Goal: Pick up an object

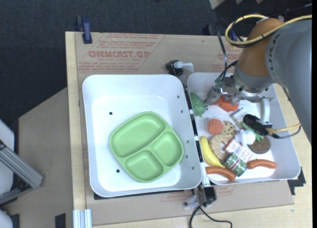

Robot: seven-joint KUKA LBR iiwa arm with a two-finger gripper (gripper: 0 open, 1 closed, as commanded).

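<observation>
Two shallow white bins sit side by side on a brown paper-covered bench [148,48]. The left bin [99,98] holds a single green divided plate [146,146], lying flat a little near of the middle, with three compartments and nothing in them. The right bin [290,160] is crowded with toy food and small packets. A green leafy piece [198,105] lies against its left wall toward the far end; to the right of that is an orange-red piece [227,106], and nearer, a round ridged salmon-coloured piece [215,125] touching a speckled cracker-like piece [228,134]. A yellow banana [210,153] runs along the left wall, with a red sausage [221,173] at the near edge and another sausage [261,164] toward the near right. Between them lie a small can with a green label [237,165], a red-and-white packet [235,147] and a brown round disc [259,145]. The gripper [225,93] hangs low over the far end of the right bin, just above the orange-red piece; from this slant the wrist covers its tips, so whether it is spread or closed, or touching that piece, cannot be made out.
</observation>
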